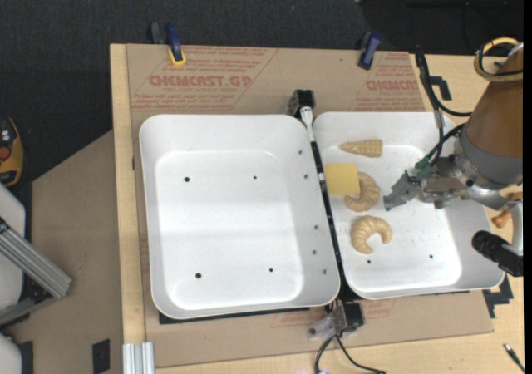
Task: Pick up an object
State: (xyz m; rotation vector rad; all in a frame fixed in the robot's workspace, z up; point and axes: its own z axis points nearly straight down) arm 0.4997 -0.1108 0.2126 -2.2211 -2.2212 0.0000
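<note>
In the right bin [399,277] four pale food pieces cluster near the divider: a yellow block [342,179] overlapping a round pastry [366,195], a curled croissant [371,233] below them toward the camera, and a small cone-shaped pastry [362,148] above. The gripper [397,194] sits just right of the round pastry, pointing left at it, nothing visible between its fingers. I cannot tell whether they are spread or closed; the wrist is cut off at the frame edge.
</note>
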